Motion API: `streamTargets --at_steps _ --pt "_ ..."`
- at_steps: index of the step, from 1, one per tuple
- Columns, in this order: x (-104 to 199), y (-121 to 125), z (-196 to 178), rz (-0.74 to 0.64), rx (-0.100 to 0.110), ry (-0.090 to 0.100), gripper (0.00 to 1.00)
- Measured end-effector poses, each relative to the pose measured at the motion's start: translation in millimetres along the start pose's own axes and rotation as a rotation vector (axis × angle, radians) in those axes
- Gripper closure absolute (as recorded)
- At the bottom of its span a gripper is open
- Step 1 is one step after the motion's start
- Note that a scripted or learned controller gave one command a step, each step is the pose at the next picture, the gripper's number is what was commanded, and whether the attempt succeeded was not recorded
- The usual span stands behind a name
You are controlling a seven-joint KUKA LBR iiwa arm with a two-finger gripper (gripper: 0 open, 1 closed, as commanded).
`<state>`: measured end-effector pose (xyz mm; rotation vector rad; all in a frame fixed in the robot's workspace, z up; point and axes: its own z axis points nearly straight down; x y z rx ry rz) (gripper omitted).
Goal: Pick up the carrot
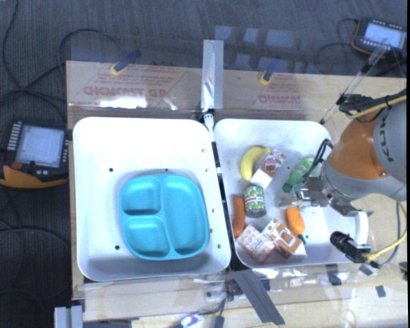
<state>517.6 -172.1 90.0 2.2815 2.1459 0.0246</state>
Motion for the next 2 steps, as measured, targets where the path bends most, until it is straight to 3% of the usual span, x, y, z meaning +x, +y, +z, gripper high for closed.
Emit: streamTargets --at_steps 1,2 --pt "5 15 -115 -0.1 0.025 -0.003 1.0" --pt "21 37 -114 0.069 0.026 -0.004 1.0"
